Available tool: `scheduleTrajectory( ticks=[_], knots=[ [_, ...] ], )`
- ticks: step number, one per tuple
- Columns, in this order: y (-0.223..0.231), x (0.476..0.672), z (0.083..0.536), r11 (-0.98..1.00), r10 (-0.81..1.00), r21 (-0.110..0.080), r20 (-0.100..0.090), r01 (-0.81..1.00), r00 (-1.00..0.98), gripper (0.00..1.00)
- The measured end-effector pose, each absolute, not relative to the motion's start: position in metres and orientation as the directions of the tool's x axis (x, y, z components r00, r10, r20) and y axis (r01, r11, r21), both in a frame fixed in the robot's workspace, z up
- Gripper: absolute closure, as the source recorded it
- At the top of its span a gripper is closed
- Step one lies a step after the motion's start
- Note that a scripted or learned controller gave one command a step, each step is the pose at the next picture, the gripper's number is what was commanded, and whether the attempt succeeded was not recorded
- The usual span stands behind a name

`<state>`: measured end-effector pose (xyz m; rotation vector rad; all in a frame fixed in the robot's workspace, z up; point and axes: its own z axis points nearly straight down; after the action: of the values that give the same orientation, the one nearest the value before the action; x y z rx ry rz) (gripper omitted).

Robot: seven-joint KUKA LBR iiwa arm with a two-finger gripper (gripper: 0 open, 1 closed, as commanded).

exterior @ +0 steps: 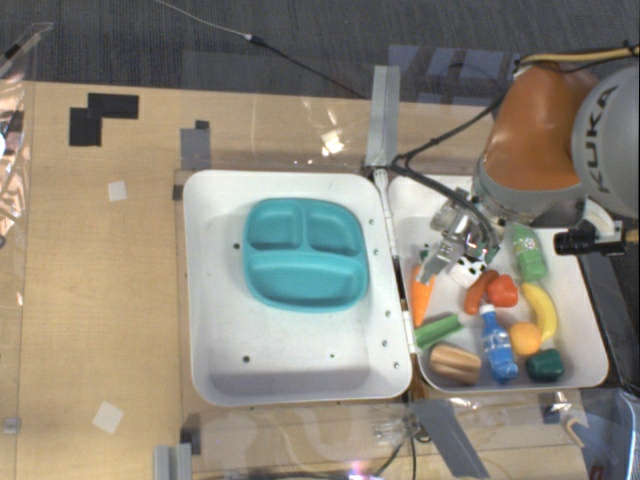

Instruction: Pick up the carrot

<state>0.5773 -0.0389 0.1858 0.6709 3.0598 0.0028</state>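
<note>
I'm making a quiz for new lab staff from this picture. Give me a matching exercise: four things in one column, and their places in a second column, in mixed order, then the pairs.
Things:
1. tray
2. carrot
3. banana
4. bottle

Places:
A. right bin, near its right wall
B. left bin, in its middle
C. right bin, by its left wall, just below the gripper
D. right bin, near its front, between a bread roll and an orange

Pairs: 1-B, 2-C, 3-A, 4-D
</note>
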Motion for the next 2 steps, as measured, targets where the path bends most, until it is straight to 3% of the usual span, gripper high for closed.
scheduleTrajectory(
  ticks=[1,2],
  knots=[
    [0.003,0.509,0.186,0.939,0.343,0.004,-0.005,0.343,-0.939,0.00],
    [-0.046,0.527,0.135,0.899,0.438,0.003,-0.007,0.438,-0.899,0.00]
  ],
)
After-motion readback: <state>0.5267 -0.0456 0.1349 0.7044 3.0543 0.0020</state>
